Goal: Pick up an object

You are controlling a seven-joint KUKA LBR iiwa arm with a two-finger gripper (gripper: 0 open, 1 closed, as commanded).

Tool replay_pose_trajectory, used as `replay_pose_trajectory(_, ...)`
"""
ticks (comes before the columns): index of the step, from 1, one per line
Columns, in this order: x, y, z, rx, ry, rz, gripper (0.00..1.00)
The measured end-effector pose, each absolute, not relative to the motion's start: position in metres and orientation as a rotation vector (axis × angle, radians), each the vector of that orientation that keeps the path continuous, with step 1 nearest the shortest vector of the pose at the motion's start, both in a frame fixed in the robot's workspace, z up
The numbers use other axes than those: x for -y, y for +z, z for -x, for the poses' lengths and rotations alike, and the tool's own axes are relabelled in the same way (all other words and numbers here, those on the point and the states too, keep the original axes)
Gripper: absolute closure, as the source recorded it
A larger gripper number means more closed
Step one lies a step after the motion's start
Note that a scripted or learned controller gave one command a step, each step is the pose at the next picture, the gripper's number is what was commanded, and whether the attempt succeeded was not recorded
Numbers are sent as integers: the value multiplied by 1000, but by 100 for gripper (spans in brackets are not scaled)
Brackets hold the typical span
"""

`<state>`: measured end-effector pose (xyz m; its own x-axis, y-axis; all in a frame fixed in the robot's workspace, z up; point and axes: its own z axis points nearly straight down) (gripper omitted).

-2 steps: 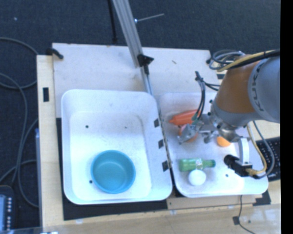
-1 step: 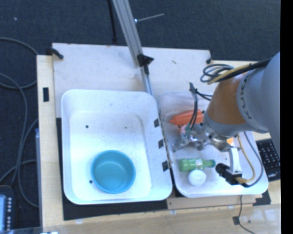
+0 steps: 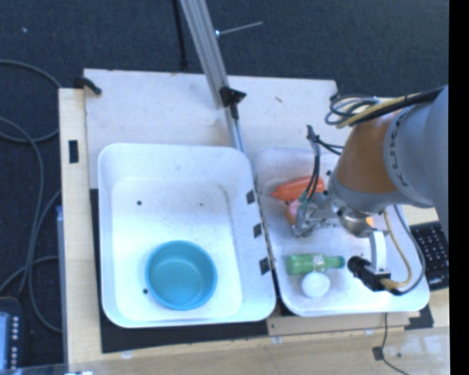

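The grey arm with the orange band [image 3: 371, 158] enters from the right of the camera view and bends down over the right-hand shallow white bin [image 3: 285, 166]. Its wrist is tilted toward the bin's centre, with black and yellow cables looped around the upper section and trailing down past the wrist on the right.

The end effector [image 3: 303, 222] sits low inside the right-hand bin, near its middle. Metallic finger parts are visible there, but the view does not resolve whether the end effector is released or clenched; this cannot be told. No object can be confirmed between its parts.

Contents of the right-hand bin: an orange elongated object [image 3: 293, 188] lies just above and beside the end effector, partly covered by the wrist; a small pink item [image 3: 294, 207] shows at the end effector's left side, too small to identify. Below the end effector, a green cylindrical bottle with a white cap end [image 3: 314, 263] lies on its side, apart from the end effector. A white round ball [image 3: 315, 284] rests just below the bottle, near the bin's front wall.

The left-hand shallow white bin [image 3: 172, 174] holds a blue round plastic bowl [image 3: 180, 274], upright, in its front portion.

Both bins rest side by side on the pale tabletop [image 3: 156, 104]. A slanted metal strut [image 3: 205, 41] rises from the tabletop behind the bins.
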<state>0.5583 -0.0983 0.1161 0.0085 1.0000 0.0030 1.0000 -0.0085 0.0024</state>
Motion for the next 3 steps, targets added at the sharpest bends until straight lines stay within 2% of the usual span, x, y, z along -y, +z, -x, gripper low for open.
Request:
replay_pose_trajectory(1, 102, 180, -568, 2230, -10, 2219, 100)
replay_pose_trajectory(2, 107, 246, -565, 2231, -12, 2221, 100)
replay_pose_trajectory(3, 109, 229, -566, 2221, 5, 2220, 100)
